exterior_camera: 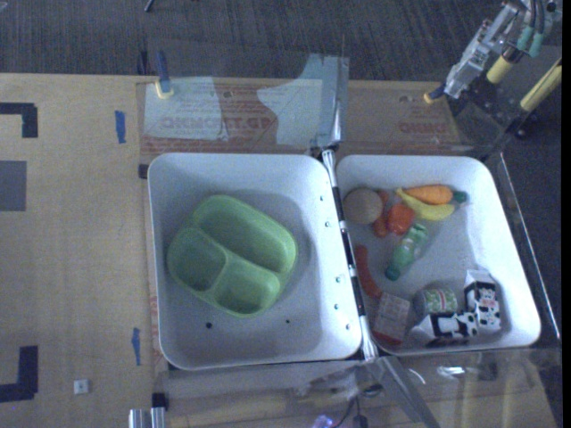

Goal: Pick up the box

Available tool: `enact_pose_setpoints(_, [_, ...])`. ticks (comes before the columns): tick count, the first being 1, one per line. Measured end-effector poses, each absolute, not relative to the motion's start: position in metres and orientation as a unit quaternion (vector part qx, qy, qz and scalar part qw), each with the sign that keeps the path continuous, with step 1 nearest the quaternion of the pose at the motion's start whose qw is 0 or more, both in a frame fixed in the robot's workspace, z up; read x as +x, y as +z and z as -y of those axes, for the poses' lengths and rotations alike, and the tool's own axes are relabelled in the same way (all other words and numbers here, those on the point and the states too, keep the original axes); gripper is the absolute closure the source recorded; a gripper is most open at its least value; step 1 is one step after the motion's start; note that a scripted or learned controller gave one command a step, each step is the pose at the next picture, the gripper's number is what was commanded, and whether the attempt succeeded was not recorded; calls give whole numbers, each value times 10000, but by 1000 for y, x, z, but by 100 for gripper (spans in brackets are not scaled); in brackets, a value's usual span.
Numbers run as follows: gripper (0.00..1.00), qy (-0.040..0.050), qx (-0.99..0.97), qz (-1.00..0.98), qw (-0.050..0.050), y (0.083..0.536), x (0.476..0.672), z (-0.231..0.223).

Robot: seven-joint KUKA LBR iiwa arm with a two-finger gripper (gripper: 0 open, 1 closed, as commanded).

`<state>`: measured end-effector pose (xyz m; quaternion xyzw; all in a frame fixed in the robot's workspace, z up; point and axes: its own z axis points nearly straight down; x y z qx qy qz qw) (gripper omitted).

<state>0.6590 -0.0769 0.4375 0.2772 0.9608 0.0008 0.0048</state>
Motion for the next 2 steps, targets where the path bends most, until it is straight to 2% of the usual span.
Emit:
enact_pose_setpoints(1, [100,4,1836,-9830,52,438,656,108])
enact_pose_setpoints(2, [100,10,1835,-9830,107,451,658,107])
